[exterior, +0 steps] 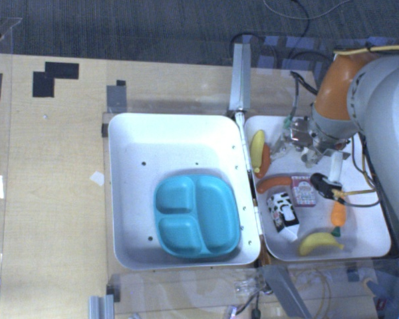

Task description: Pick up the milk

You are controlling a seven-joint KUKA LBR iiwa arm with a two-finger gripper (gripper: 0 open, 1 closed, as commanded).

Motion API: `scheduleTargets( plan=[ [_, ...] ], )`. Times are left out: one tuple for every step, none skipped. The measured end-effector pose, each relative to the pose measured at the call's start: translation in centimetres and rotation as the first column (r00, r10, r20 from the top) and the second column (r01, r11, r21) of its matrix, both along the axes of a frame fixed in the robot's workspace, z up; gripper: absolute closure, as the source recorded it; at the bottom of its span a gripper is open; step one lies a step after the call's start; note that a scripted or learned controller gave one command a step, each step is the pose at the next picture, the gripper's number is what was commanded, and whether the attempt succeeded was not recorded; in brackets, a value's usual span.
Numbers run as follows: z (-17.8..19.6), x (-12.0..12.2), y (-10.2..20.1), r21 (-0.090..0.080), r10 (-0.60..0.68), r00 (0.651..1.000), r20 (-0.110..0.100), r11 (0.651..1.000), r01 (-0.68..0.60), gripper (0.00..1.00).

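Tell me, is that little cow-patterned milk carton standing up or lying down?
Lying down. The milk carton rests flat on the floor of the right bin, its black-and-white side facing up, beside the sausage.

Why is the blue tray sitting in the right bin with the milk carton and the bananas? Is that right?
Not quite. The camera view shows the blue tray in the left bin, by itself. The milk carton and the bananas are in the right bin, just as you said.
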State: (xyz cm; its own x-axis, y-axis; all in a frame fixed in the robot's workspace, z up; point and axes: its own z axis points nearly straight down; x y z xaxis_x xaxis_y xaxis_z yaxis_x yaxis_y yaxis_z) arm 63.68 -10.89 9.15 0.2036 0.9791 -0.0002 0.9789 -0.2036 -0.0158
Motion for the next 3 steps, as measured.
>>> scheduleTargets(
  plan=[
    [4.7, -4.8, -2.4, -0.003, -0.036, 0.999, 0.016, 0.999, 0.036, 0.0],
    [5.6, -4.6, -2.3, -0.001, -0.033, 0.999, 0.016, 0.999, 0.033, 1.0],
    [16.8, -8.2, -1.6, -0.004, -0.081, 0.997, 0.018, 0.997, 0.081, 1.0]
  ],
)
